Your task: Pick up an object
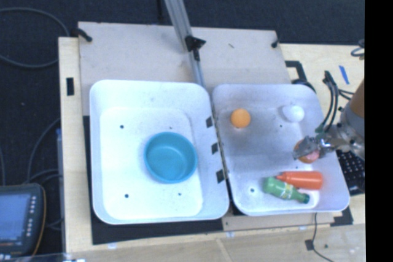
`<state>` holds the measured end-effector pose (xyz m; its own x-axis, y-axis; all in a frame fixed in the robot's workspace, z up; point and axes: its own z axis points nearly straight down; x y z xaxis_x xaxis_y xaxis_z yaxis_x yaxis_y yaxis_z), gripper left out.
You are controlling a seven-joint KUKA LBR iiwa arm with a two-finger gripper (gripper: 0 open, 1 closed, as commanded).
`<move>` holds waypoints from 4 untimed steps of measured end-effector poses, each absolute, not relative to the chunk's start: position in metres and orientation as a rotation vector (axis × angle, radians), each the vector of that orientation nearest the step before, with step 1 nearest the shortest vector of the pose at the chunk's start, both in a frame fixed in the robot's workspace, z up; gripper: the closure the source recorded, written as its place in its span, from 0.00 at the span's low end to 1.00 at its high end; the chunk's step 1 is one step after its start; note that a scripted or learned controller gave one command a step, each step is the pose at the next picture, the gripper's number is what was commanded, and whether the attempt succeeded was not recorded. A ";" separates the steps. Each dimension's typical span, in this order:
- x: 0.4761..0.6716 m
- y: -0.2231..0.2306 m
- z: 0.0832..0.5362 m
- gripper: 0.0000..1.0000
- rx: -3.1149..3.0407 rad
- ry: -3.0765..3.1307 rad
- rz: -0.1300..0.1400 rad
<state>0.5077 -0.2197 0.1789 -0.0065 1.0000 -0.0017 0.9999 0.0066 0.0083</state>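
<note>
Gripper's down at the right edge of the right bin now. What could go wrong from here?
1. The gripper sits low by the right bin's rim, over something small and reddish I can't identify; a descent may clip the wall or miss.
2. The orange carrot-like toy and green bottle lie touching just below it; a close could nudge one or catch both.
3. The orange ball and white ball would probably roll if bumped.
</note>
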 end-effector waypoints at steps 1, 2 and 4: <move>0.515 -0.228 0.229 1.00 2.209 2.222 0.007; 0.520 -0.227 0.296 1.00 2.207 2.222 0.009; 0.512 -0.129 0.293 1.00 2.211 2.231 0.003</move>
<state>0.5120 -0.1289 0.2931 -0.0089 1.0000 0.0011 1.0000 0.0089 0.0015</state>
